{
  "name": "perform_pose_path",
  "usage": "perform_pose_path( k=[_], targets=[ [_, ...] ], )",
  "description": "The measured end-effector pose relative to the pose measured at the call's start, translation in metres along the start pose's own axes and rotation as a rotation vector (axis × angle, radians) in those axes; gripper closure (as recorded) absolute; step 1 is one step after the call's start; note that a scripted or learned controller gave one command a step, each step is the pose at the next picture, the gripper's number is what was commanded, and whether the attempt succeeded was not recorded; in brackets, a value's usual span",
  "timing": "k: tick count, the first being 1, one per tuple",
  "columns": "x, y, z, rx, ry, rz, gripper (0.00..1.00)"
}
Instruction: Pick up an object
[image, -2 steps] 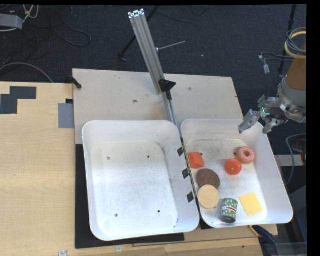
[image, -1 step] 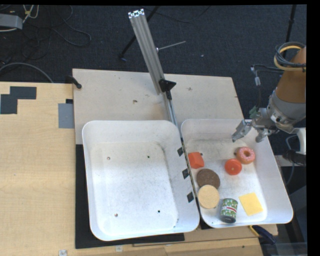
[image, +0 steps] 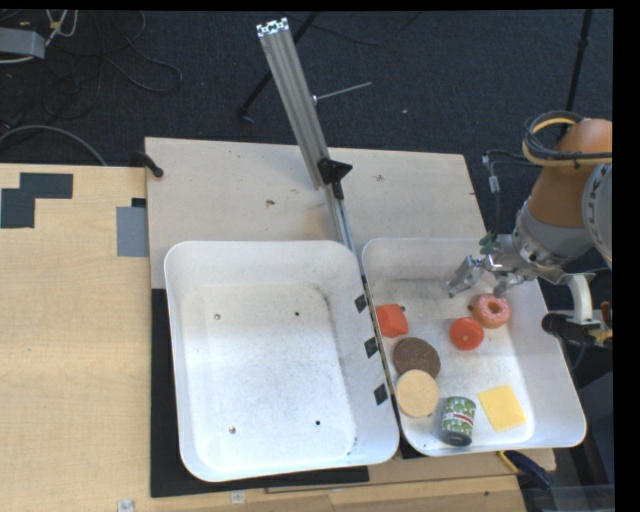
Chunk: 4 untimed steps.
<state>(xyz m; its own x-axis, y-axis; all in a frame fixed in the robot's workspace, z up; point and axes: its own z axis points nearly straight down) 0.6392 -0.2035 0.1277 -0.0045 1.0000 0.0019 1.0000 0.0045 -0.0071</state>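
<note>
crowding the right bin, the arm partly overlaps a pink donut.

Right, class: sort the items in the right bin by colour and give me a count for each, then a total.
Orange or red: 2, a block and a ball
Pink: 1, a ring
Brown: 1, a disc
Tan: 1, a disc
Yellow: 1, a slab
Green: 1, a can
Total: 7

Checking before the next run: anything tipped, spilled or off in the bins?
One thing: the small green can lies on its side near the front of the right bin, beside the yellow block. No spills or damage stand out.
</note>
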Motion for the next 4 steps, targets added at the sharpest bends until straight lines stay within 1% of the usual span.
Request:
perform_pose_path(
  k=[1,2,3,4],
  targets=[
    [-0.002,0.005,0.030,-0.019,-0.011,-0.002,0.00],
    [-0.002,0.006,0.017,-0.023,-0.011,-0.004,1.00],
    [-0.007,0.001,-0.045,-0.012,-0.004,0.005,1.00],
    [-0.008,0.002,-0.091,-0.012,-0.004,0.000,1.00]
  ],
)
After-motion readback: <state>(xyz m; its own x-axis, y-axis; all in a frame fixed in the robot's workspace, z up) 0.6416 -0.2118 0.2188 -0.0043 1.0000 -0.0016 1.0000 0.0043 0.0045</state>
